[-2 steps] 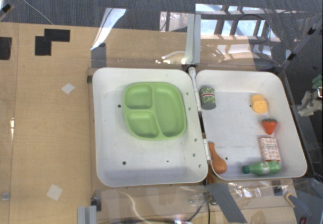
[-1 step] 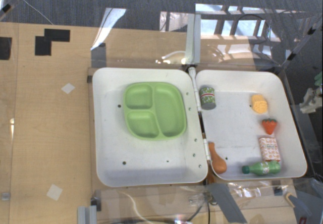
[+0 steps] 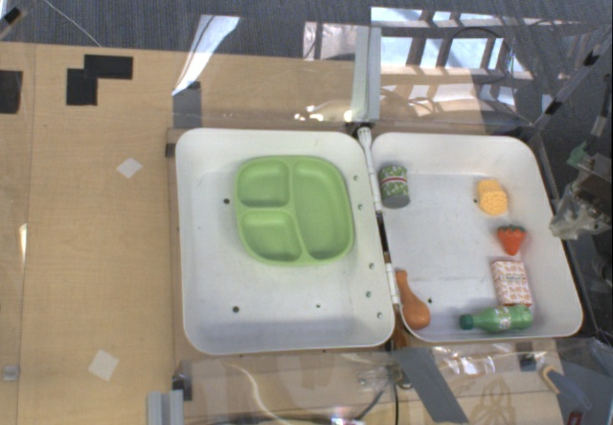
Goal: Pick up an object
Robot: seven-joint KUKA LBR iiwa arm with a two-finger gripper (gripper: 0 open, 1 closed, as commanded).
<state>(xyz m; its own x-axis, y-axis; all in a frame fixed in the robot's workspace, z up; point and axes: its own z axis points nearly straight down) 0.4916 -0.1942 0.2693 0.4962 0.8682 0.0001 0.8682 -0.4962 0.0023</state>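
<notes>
Tool: the tool (image 3: 575,212) sits at the right rim of the right bin (image 3: 450,157), seen partly and through glare; I cannot tell how it is set, and nothing shows in its grasp.
Nearest candidates: the strawberry (image 3: 513,239) lies just inward of the tool, with the small carton (image 3: 511,282) a little nearer the camera and the round orange cracker (image 3: 492,198) a little farther back.
Further off: the green bottle (image 3: 496,320) lies on its side by the bin's near wall; the small can (image 3: 394,184) and the drumstick (image 3: 412,303) sit across the bin from the tool, against the divider.
Beyond reach for now: the green divided plate (image 3: 292,208) rests in the left bin (image 3: 206,251), well apart from the tool.
Progress: nothing is lifted yet, as far as I can judge.
Risks: the strawberry and carton lie close together, so a descent between them could nudge one aside (rounded toys roll). The bottle, hugging the wall, could leave the tool striking the rim. The flat cracker may slip out.
</notes>
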